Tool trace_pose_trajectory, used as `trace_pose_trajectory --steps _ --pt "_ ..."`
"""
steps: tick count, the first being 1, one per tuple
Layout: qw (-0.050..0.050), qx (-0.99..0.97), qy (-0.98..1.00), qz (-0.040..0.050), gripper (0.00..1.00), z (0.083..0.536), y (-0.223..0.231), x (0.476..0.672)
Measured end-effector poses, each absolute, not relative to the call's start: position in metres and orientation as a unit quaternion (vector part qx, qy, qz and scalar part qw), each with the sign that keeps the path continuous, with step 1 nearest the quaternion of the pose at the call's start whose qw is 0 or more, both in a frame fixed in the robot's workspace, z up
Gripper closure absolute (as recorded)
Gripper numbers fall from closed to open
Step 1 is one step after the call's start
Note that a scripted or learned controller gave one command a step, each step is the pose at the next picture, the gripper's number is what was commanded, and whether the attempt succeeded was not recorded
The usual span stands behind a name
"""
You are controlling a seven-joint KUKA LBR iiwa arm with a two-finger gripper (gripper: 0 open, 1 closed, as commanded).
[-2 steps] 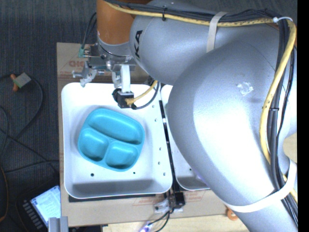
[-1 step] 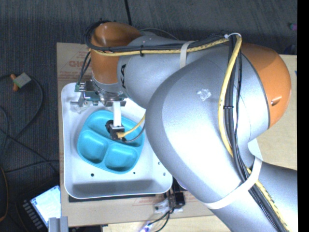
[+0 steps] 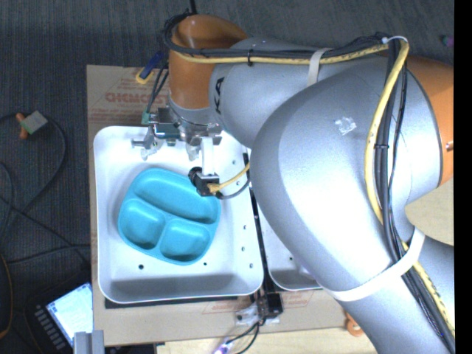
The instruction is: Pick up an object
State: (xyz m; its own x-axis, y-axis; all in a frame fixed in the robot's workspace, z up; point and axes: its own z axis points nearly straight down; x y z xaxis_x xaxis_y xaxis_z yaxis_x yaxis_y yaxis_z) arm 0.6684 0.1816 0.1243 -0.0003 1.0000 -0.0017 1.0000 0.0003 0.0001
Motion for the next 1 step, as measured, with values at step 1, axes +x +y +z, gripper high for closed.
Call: trace_pose_trajectory --steps 1 --pt "0.010 0.707 0.707 0.0126 0.00 0.0940 0.1817 0.5778"
